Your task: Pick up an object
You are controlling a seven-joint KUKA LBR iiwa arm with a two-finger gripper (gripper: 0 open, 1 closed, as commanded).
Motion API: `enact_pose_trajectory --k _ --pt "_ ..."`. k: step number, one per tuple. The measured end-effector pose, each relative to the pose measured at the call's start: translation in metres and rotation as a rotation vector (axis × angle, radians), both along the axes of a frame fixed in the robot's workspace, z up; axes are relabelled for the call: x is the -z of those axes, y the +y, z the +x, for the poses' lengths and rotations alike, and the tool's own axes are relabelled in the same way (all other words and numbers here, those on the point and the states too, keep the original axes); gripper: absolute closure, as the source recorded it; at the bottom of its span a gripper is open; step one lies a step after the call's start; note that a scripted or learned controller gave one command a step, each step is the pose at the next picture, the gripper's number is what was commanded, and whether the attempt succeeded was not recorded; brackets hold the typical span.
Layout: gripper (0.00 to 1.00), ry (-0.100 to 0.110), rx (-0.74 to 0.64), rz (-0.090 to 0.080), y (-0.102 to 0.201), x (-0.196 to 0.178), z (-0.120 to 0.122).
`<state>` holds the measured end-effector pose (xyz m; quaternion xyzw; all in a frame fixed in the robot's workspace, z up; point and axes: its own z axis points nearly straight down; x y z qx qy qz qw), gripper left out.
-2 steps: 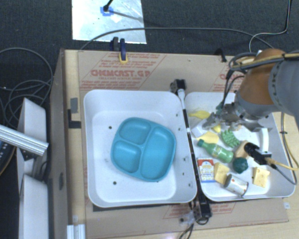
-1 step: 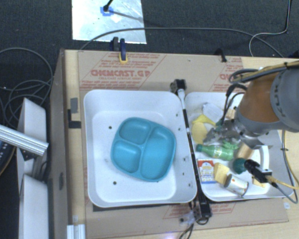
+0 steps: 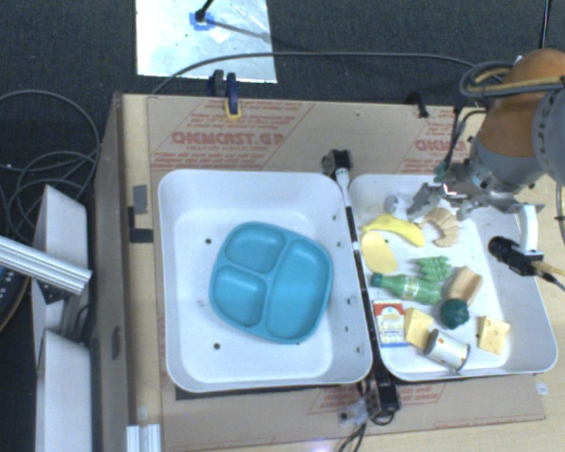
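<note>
The right bin (image 3: 537, 347) holds several small things. Among them are a yellow banana (image 3: 395, 229), a green bottle (image 3: 407, 287), a tan croissant-like piece (image 3: 443, 226), a teal ball (image 3: 455, 314), a silver can (image 3: 446, 349) and a red and white box (image 3: 389, 323). My gripper (image 3: 443, 199) hangs open over the far part of this bin, just above the tan piece and to the right of the banana. Nothing sits between its fingers.
The left bin (image 3: 184, 252) carries a blue divided plate (image 3: 268, 281). Also in the right bin are a yellow disc (image 3: 379, 252), a green leafy piece (image 3: 433, 268), a brown bread chunk (image 3: 463, 282) and yellow cheese pieces (image 3: 492, 335). A divider wall (image 3: 353, 252) separates the bins.
</note>
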<state>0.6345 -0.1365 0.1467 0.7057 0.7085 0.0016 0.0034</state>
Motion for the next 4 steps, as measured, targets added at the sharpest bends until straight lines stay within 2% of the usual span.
enact_pose_trajectory --k 1,2,3,4 --pt "0.0 -0.003 0.002 0.0 0.027 0.058 -0.073" --pt "0.0 -0.008 -0.001 -0.002 -0.002 0.058 0.006" --pt "0.0 -0.004 0.001 -0.003 -0.049 0.057 -0.06" --pt "0.0 -0.004 -0.004 0.004 -0.067 0.058 0.013"
